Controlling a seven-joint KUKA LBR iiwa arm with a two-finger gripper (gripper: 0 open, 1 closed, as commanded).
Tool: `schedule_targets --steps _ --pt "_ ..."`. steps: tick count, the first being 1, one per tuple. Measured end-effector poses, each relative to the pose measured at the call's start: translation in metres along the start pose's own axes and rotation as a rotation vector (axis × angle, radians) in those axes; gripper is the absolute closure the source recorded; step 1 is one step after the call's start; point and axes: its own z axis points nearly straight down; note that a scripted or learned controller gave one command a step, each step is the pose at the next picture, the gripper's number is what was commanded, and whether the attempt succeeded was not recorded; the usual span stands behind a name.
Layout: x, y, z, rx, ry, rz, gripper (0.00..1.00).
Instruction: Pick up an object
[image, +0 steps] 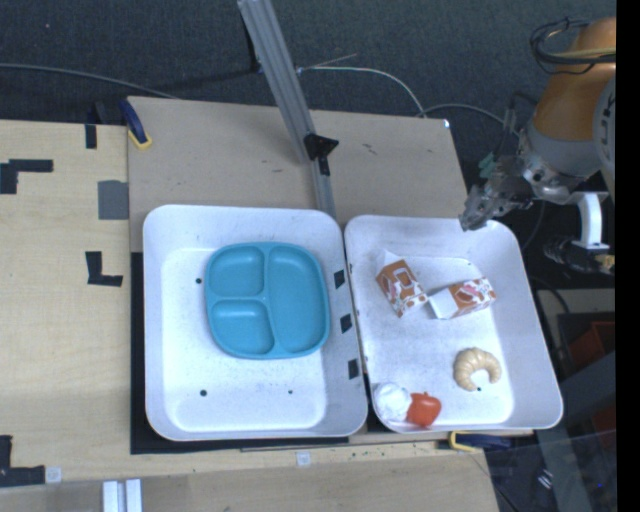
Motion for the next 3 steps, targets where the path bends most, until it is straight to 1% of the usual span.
schedule_targets --steps 1,2,3 --pt "0.052 -0.002 0.012 0.002 0.001 -0.004 1.0" --pt "0.111 -0.001 0.021 0.002 0.001 -0.006 1.0" --pt "0.166 0.011 0.016 0.0 0.001 -0.006 1.0"
